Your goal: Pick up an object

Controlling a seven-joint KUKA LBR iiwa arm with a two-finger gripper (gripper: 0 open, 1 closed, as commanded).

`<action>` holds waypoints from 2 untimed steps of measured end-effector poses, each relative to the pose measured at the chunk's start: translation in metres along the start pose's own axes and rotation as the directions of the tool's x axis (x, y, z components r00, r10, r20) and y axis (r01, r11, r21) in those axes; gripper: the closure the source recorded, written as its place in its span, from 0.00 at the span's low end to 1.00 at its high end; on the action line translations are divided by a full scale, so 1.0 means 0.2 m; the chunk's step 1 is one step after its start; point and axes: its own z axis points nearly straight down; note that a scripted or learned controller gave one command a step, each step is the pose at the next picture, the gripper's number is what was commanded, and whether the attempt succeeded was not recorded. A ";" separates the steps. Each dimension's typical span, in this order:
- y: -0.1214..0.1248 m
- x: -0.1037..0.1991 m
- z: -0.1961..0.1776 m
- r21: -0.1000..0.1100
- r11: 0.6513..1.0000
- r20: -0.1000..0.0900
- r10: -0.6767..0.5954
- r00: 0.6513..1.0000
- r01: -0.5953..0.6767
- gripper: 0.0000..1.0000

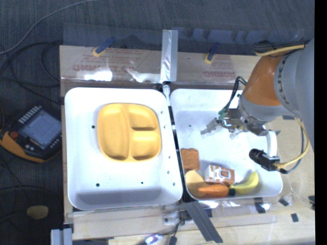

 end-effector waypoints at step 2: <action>-0.24 0.06 0.05 0.002 0.984 -0.003 0.179 0.984 -0.179 0.00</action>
